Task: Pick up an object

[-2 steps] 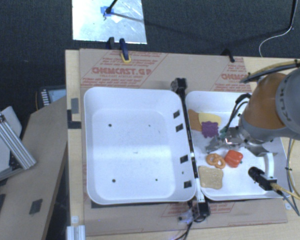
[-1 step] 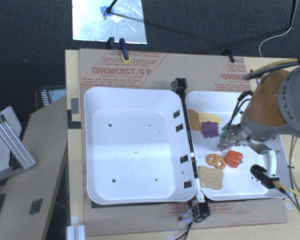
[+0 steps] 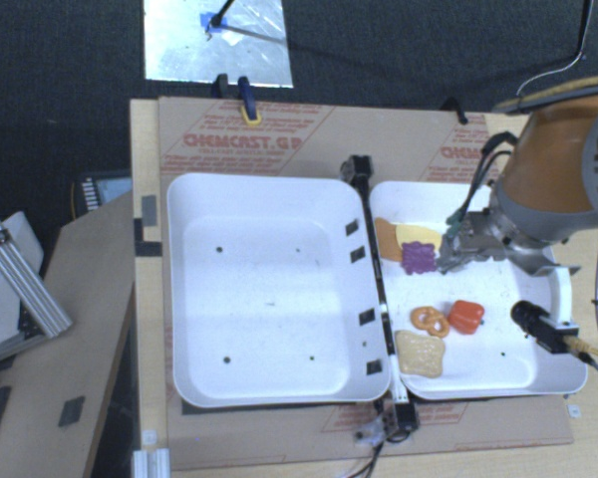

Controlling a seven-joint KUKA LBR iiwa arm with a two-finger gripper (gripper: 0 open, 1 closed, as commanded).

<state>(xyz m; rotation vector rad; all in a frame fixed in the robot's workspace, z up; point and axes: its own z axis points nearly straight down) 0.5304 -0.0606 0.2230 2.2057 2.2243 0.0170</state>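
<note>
The right bin point(image 3: 498, 371) holds several toy foods. A purple bunch of grapes point(image 3: 419, 258) lies near its left wall, partly over a yellow cheese slice point(image 3: 417, 234) and an orange wedge point(image 3: 386, 237). Further forward are an orange pretzel point(image 3: 430, 320), a red-orange pepper point(image 3: 466, 317) and a tan bread slice point(image 3: 420, 353). My gripper point(image 3: 452, 255) hangs low over the bin, just right of the grapes, with its tips close to them. Nothing shows between its fingers.
The left bin point(image 3: 199, 371) sits beside the right one, with a black divider strip point(image 3: 371, 267) between them. Both rest on a cardboard sheet point(image 3: 279, 137). A metal frame point(image 3: 20, 277) stands at the far left.
</note>
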